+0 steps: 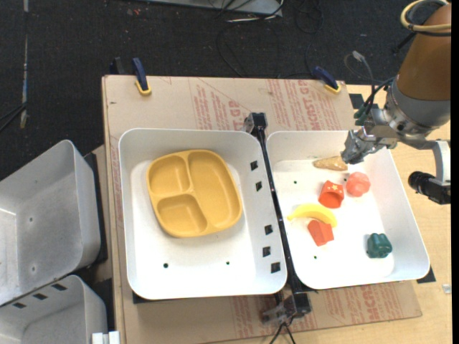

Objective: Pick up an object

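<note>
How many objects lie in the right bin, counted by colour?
Tan: 1
Pink: 1
Orange-red: 2
Yellow: 1
Green: 1
Total: 6

Yellow divided plate [193,192], white bins [136,192], pink ball [358,184], green toy [379,246], yellow banana [313,213], orange cup [330,194]
</note>
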`<state>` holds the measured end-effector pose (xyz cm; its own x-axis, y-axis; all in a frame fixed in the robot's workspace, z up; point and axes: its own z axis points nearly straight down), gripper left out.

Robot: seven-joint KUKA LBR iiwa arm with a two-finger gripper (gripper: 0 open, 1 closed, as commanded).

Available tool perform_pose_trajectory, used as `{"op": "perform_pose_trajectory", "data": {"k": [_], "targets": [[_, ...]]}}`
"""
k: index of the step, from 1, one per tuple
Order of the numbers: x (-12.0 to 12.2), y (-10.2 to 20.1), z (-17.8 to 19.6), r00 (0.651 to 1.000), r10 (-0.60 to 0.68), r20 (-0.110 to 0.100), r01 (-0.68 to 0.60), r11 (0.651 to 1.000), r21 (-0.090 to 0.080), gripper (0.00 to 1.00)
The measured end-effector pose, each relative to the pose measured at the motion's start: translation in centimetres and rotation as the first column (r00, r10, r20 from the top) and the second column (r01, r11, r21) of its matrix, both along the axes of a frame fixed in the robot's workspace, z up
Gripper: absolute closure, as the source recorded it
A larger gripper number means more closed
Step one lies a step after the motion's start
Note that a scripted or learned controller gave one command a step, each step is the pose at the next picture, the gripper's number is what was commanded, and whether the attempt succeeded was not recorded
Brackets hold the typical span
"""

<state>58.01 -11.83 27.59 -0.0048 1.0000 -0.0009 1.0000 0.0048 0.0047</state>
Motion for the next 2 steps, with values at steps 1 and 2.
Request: {"op": "perform_pose_trajectory", "data": {"k": [1, 2], "targets": [[-1.6, 5.8, -1.6, 1.000, 0.003, -0.008, -0.003, 1.000, 0.003, 1.00], [-4.4, 10.4, -2.5, 1.000, 0.002, -0.008, -0.002, 1.000, 0.002, 1.00]]}}
